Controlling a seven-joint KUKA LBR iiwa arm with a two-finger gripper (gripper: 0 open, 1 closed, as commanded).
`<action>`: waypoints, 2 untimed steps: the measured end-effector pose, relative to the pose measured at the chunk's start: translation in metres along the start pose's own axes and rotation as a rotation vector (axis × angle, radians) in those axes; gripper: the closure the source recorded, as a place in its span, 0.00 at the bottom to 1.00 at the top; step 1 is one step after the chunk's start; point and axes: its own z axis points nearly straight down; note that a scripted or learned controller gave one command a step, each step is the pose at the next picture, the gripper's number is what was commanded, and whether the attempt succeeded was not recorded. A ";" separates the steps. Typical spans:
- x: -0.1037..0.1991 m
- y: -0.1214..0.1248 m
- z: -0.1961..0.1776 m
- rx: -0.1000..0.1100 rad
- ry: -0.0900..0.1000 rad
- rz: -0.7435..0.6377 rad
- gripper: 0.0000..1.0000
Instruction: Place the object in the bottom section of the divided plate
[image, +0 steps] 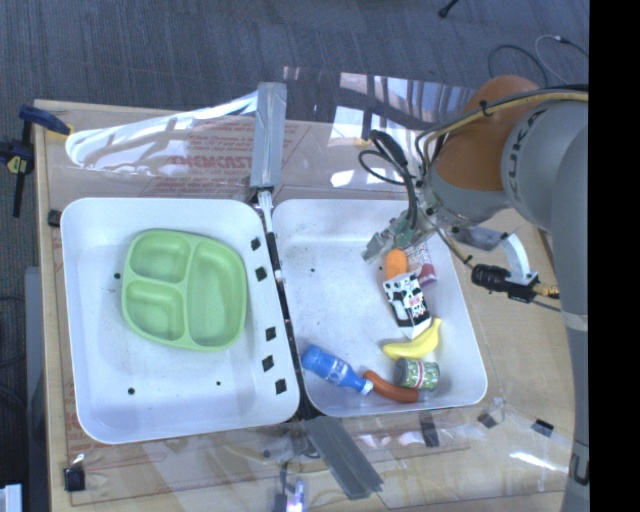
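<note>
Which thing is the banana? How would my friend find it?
Look in the right-hand shallow white bin, where a heap of small toys lies along its right side. Near the bottom of that heap sits the curved yellow plastic banana, just below a black-and-white patterned carton and above a small green can. It is the only yellow, crescent-shaped thing there.

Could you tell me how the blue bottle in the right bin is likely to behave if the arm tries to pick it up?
The blue bottle lies on its side, so it may well roll when nudged. It looks like smooth plastic, so probably light and somewhat slippery. It sits near the red item at the bin's lower edge, which could crowd a grasp.
</note>
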 end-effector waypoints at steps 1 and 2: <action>0.025 -0.076 0.089 0.001 0.003 -0.045 1.00; 0.097 -0.005 0.023 -0.002 -0.002 -0.350 1.00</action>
